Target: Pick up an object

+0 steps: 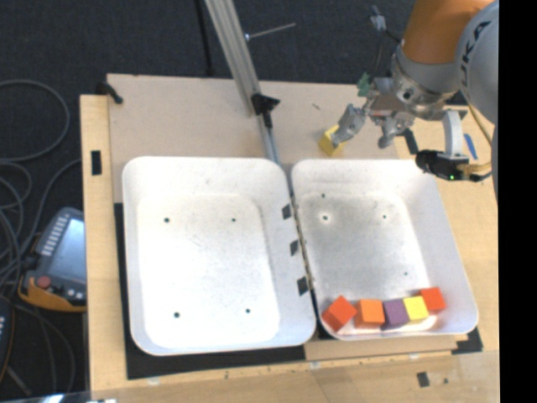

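My gripper (pixel 369 131) hangs above the back edge of the right bin (pixel 369 225), with its two fingers spread apart and nothing between them. A small yellow block (pixel 331 142) shows just left of the left fingertip (pixel 351 124), outside the fingers, over the bench behind the bin; I cannot tell if it touches the finger. Along the right bin's front wall lies a row of blocks: red-orange (pixel 340 311), orange (pixel 372 311), purple (pixel 394 312), yellow (pixel 416 309) and red (pixel 433 299).
The left bin (pixel 205 250) holds no objects. A slanted metal rail (pixel 239 53) runs from the top down to the gap between the bins. Cables and a pendant (pixel 54 259) lie off the bench at left.
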Available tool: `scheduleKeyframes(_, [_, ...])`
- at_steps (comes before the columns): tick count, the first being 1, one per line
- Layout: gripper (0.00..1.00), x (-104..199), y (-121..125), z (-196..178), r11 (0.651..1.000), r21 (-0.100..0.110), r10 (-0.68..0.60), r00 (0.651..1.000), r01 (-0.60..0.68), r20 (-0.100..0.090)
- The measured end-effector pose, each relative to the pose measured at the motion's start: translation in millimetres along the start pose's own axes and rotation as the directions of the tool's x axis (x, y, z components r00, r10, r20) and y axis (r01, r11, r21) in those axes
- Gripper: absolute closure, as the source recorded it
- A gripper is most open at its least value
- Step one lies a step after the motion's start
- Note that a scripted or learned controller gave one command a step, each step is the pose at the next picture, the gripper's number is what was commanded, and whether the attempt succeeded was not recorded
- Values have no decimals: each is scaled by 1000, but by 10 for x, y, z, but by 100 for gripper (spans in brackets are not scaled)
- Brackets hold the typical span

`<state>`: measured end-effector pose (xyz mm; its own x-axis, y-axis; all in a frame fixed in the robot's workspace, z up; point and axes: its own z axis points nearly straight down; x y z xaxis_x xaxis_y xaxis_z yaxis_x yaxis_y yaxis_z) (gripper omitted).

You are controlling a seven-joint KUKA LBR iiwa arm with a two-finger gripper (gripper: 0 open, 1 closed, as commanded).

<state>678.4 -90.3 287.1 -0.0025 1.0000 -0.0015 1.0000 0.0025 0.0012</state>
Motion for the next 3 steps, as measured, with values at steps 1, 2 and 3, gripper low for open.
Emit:
scheduleKeyframes(1, [0,268,-953,612,1000,9,4,1000,-4,-1])
scheduleKeyframes(2, [0,688,-1853,918,1000,8,8,1000,-8,-3])
scheduleKeyframes(3, [0,1362,-1932,904,1000,2,-7,1000,7,-4])
